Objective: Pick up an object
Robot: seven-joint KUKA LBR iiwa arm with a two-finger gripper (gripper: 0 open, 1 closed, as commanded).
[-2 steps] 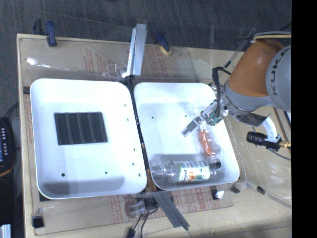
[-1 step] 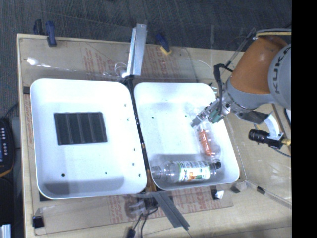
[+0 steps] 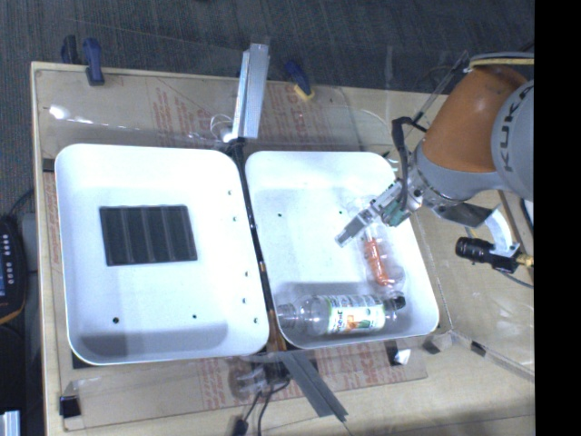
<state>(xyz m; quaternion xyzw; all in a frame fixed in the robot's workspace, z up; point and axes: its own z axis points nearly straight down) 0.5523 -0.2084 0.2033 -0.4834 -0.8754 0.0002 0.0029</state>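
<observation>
Dark carpet sits behind a bench with two white bins: the left bin (image 3: 82, 243) has a black ridged block (image 3: 148, 234), the right bin (image 3: 290, 189) a clear bottle (image 3: 340, 314) lying along its near wall and a small orange-tinted tube (image 3: 381, 260) just above it. The gripper (image 3: 349, 232) hovers by the tube's upper end, and I can't tell its state. Both look like light, slick, crushable plastic, so I'd grab the bottle mid-body across its width.
</observation>
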